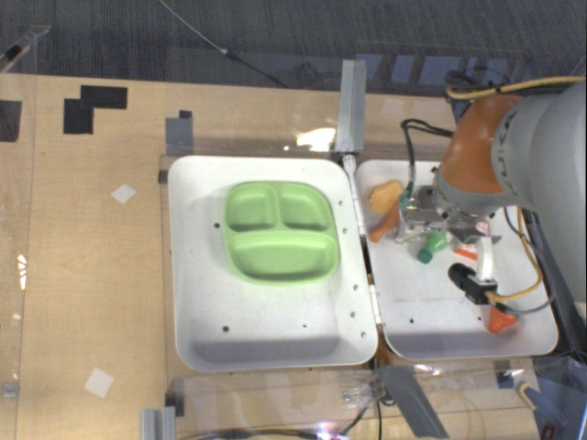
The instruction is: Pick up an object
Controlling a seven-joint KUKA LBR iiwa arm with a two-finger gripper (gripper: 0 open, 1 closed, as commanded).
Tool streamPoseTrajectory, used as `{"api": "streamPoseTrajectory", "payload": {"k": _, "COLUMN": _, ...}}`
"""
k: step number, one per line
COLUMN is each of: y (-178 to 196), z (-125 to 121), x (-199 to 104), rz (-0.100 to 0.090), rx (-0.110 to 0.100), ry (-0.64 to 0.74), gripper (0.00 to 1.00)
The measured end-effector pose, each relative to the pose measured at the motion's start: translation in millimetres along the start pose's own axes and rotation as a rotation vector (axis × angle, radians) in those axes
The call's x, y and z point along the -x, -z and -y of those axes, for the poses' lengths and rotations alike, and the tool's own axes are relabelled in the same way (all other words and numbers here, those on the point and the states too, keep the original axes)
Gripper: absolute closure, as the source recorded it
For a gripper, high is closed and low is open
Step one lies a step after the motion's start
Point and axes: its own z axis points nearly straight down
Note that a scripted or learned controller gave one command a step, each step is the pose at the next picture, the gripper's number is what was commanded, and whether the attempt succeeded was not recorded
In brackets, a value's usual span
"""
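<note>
My gripper point(420, 227) is low in the right bin point(431, 333), near its middle. A small green object point(428, 249) lies right under the gripper's front side, touching or nearly touching it; I cannot tell whether it is held. A tan-orange piece point(385, 193) lies at the bin's back left. A longer orange piece point(381, 228) slants below it, just left of the gripper. A small red item point(468, 253) shows to the right of the green object. An orange-red piece point(501, 320) rests near the front right corner.
The left bin point(197, 328) holds a light green divided plate point(278, 231) in its middle. A raised wall point(362, 264) separates the two bins. The arm's grey body and orange band point(472, 149) cover the right bin's back right.
</note>
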Motion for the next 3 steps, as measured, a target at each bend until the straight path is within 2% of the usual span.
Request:
{"api": "streamPoseTrajectory", "payload": {"k": 1, "y": 95, "z": -73, "x": -87, "rz": 0.0, "rx": -0.008, "ry": 0.004, "gripper": 1.0}}
{"api": "streamPoseTrajectory", "payload": {"k": 2, "y": 105, "z": -64, "x": 8, "rz": 0.001, "rx": -0.009, "ry": 0.001, "gripper": 1.0}}
{"api": "streamPoseTrajectory", "payload": {"k": 3, "y": 94, "z": -64, "x": -107, "rz": -0.001, "rx": -0.011, "ry": 0.004, "gripper": 1.0}}
